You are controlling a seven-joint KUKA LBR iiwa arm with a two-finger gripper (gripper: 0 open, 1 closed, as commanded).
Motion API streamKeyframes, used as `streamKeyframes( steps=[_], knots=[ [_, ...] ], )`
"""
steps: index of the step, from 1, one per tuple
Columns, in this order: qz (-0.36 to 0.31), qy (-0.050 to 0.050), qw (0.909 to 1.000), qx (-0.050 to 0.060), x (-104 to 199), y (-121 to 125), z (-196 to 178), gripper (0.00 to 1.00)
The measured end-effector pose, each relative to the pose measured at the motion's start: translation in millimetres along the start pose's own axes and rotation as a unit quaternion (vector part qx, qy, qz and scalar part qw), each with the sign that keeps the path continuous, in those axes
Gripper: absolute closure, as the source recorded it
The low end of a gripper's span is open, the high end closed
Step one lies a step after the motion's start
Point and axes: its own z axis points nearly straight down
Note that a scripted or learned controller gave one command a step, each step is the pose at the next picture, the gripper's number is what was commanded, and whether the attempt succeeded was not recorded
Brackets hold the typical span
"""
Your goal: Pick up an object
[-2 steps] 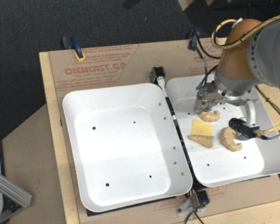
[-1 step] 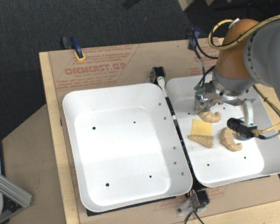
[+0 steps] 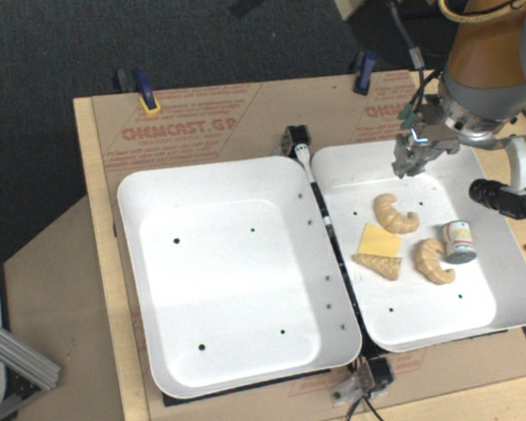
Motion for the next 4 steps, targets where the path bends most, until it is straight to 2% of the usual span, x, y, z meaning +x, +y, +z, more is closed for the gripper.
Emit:
streamKeyframes(
  steps=[1, 2, 3, 4],
  knots=[
    [-0.004, 0.003, 1.0, -0.003, 93.1, -67.7, -221.5, 1.0],
    [0.001, 0.001, 0.9999, 0.014, 102.9, -90.7, -102.6, 1.0],
    [-0.003, 0.003, 1.0, -0.003, 167.1, -9.4, -247.8, 1.0],
    [-0.005, 0.002, 0.9999, 0.013, 287.1, 4.9, -160.4, 1.0]
  ],
)
